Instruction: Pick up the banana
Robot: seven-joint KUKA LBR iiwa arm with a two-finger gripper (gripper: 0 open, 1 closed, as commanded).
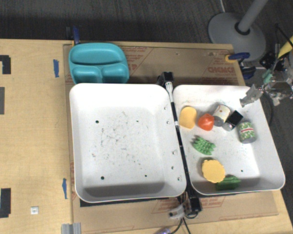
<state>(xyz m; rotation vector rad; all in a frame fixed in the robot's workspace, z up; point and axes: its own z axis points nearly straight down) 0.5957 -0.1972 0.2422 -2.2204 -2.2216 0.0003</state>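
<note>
Nearest, at 6 o'clock in the right bin (271, 152), a round yellow piece (213, 170) touches a dark green thing (228, 182) by the front wall. A second yellow lump (188, 117) lies at 10 o'clock, just beside a red tomato (205, 122). Both are too blurred for me to say which is the banana. My end effector (250, 97) hangs over the bin's 1 o'clock corner, apart from both. My arm is cut off by the frame. I cannot tell how far the end effector is open, and I see nothing in it. Farthest on the table (24, 130) stands a teal tray (98, 62).
</note>
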